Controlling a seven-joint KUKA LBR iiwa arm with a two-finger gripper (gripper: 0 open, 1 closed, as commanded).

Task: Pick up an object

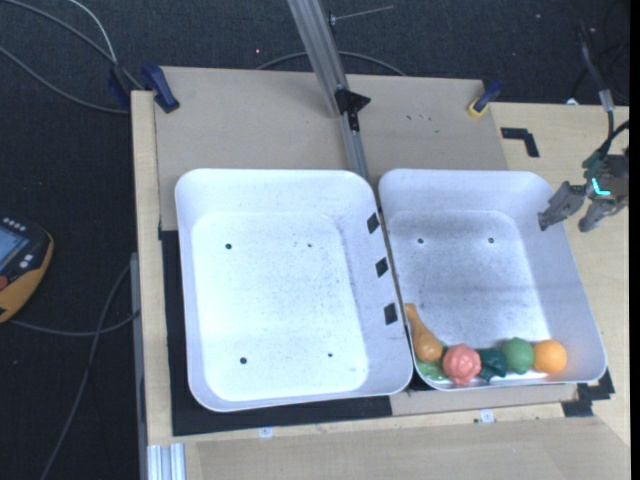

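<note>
White bins sit side by side on the table [300, 98]. Along the right bin's [560, 268] near edge lie an orange carrot-like piece [423, 336], pink ball [461, 362], green ball [517, 354] and orange ball [550, 356]. The gripper [578, 211], jaws released and grasping nothing, hangs over that bin's right rim.

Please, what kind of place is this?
Probably a robotics lab bench for grasping tests: two white bins side by side on a board, toy fruit piled in the right bin's near edge, and a gripper at the right.
</note>
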